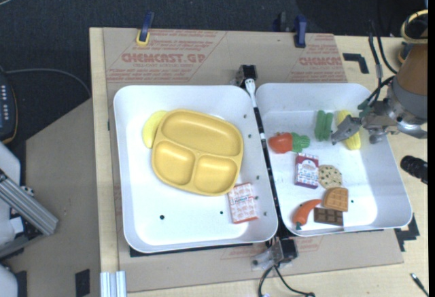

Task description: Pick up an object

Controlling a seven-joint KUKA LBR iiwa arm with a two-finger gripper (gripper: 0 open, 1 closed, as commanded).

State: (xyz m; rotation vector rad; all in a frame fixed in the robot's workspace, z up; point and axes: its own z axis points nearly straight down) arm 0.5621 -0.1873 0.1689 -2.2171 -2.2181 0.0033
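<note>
Gripper [358, 131], spread open, hovers over yellow toy banana [351, 140] at right bin's [387, 207] far-right; looks light, rigid, slick plastic, so pinch across its narrow middle, clear of green pepper [323, 125].

A small yellow object [352, 141] lies on the floor of the right bin [387, 180], near its far right side, just beside a green object [322, 125] (its shape is partly hidden). 1 dark gripper finger [344, 130] reaches its left edge.
</note>
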